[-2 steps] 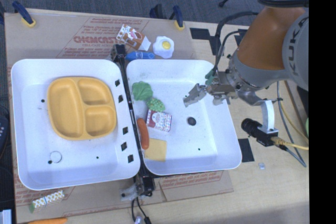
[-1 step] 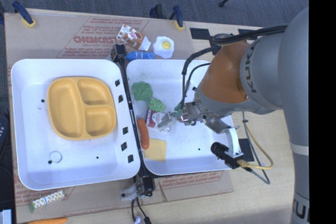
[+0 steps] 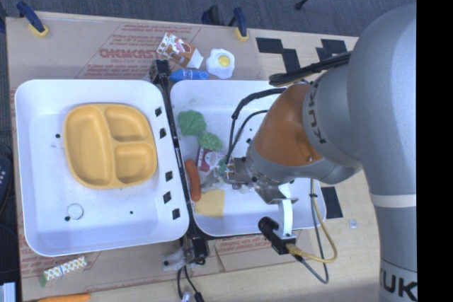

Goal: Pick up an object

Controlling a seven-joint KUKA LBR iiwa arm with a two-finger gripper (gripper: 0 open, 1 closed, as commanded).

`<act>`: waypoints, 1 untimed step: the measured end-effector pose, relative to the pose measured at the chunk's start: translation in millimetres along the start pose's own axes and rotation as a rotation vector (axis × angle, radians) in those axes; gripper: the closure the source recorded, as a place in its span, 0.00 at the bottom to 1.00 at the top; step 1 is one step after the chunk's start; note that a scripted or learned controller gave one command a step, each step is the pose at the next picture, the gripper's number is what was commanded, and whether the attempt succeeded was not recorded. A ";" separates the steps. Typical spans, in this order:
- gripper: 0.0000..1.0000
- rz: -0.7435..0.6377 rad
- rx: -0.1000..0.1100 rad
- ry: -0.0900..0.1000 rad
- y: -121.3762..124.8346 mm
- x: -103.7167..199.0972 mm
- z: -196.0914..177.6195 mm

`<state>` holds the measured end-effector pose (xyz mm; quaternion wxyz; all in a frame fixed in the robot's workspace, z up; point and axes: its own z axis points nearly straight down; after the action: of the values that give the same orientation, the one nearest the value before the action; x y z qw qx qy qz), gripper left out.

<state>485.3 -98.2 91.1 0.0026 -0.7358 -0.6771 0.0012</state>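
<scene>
We see the arm reaching in from three o'clock over the right bin, its wrist low above the cluster of toy food along that bin's nine o'clock wall. The gripper seems to sit just beside a small red-and-white packet, but the wrist hides its tips, so we cannot tell how wide it stands or whether it has hold of anything.

The candidates lie close together: a green broccoli piece at twelve o'clock of the packet, an orange carrot just at its eight o'clock against the bin wall, and a yellow cheese wedge at six o'clock. The left bin bears a yellow divided plate (well apart from the action).

To do this step well, we judge the arm should settle on one item, most likely the packet, come down squarely over it, and close only once centred, since the neighbours crowd in and a skewed approach could nudge the carrot or cheese instead.
</scene>
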 end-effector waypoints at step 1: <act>0.00 0.247 -0.002 -0.001 110.1 -3.4 -1.1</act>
<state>594.7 -110.7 91.6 0.0014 -0.8137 -0.5813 0.0010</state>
